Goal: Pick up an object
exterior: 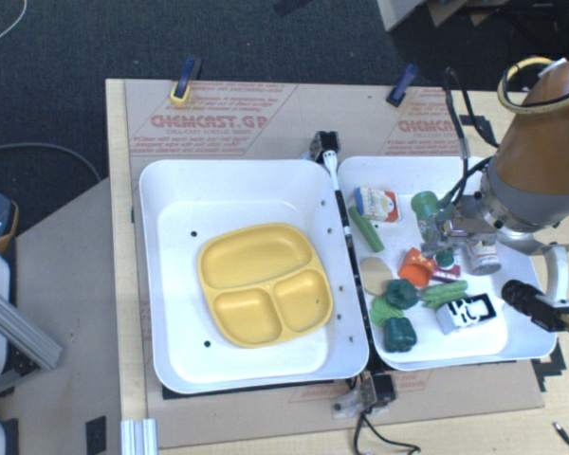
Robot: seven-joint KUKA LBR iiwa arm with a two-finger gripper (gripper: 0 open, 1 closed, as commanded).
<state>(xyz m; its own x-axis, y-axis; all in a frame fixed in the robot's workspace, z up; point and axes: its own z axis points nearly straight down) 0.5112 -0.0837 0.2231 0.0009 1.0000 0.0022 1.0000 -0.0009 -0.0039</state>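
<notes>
The right bin [512,344] holds a pile of small items. Among them are a white and orange carton [376,203], a green stick [365,230], a round green piece [424,202], an orange piece [415,270], dark green toys [398,295] [398,334], a light green piece [444,293], a white and black block [466,312] and a tan disc [374,275]. My gripper [444,242] hangs low over the middle of this bin, just right of the round green piece and just above the orange piece.
The left bin [171,197] carries a yellow divided plate [264,281]. The grey and orange arm [541,159] covers the right bin's far right side. Clamps [183,81] [402,85] sit on the board's back edge, and a black cable mount [324,146] stands between the bins.
</notes>
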